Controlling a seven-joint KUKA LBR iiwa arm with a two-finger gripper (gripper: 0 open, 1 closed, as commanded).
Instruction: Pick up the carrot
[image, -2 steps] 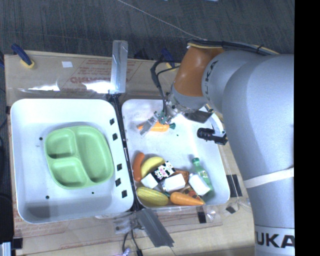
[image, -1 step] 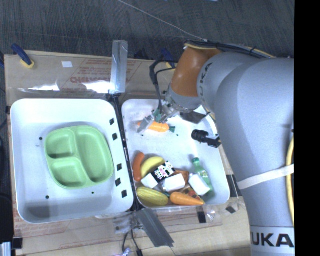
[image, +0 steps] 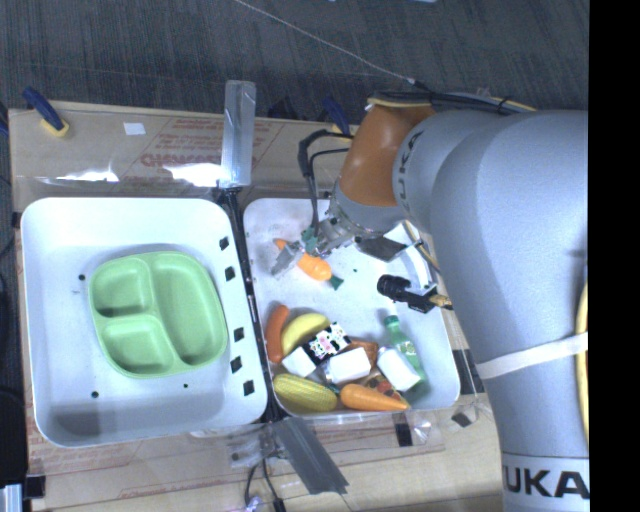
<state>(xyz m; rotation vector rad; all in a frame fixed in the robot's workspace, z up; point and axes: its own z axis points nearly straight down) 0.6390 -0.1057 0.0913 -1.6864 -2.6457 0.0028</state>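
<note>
In the right bin (image: 262, 222), the gripper (image: 301, 256) has its fingers closed on a small carrot (image: 315, 267) near the far end.

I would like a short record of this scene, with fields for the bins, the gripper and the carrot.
left bin: holds a green tray with compartments
right bin: holds toy food, piled mostly at its near end
gripper: low over the far part of the right bin
small carrot: right beside the gripper; whether gripped, cannot tell
other carrots: one at the near edge, one by the banana
corn: near edge
green bottle: right side
</note>
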